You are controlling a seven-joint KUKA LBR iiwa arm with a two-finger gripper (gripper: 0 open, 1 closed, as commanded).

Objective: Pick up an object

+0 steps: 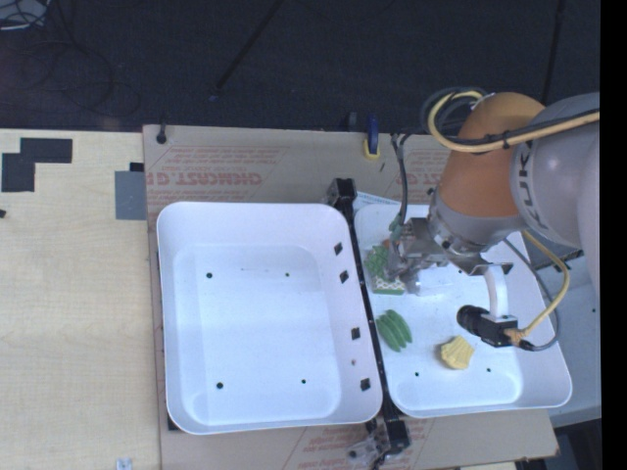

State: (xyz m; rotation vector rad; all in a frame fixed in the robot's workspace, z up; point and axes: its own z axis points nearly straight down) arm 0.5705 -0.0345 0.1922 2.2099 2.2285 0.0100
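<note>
- The likeliest target is a small green-and-pale patterned object [382,274]. It lies in the right white plastic bin [490,392], close against that bin's left wall and towards the far side.
- Its long axis seems to run far-to-near along that wall, though its outline is partly hidden.
- The gripper [402,262] sits directly over it or just to its right. I cannot tell whether the gripper is spread or closed, or whether it touches the object.
- I judge the coming move needs little sideways travel, mostly a straight drop close to the wall.
- A ribbed green pod-shaped piece [394,329] lies nearer, apart from the gripper.
- A lumpy yellow piece [456,352] lies further right.
- The left white plastic bin [255,311] stands alongside.
</note>
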